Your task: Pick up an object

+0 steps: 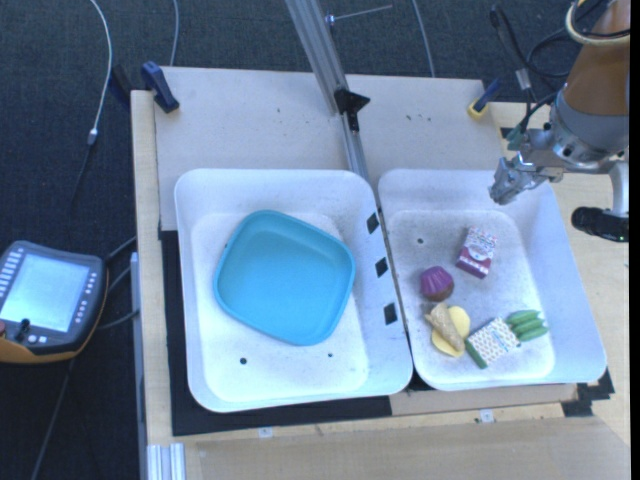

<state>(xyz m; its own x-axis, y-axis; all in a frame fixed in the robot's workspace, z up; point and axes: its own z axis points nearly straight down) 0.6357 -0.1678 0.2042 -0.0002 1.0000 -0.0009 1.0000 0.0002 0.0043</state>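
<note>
Dark carpet surrounds the table [250,98], which carries two white bins. Nothing is picked up yet: the claw [507,183] hovers over the right bin's [570,268] far edge, and whether it is spread cannot be told. A small carton [477,252], purple piece [436,283] and others lie below; the carton's print is unreadable

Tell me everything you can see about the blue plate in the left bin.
The blue plate is a light turquoise, square dish with rounded corners and a slightly raised rim, smooth like plastic. It lies flat, right way up, turned a little so its corners point diagonally. It sits on the floor of the left bin, roughly centred, touching nothing but the bin. Nothing lies on it, and it looks clean and undamaged.
</note>
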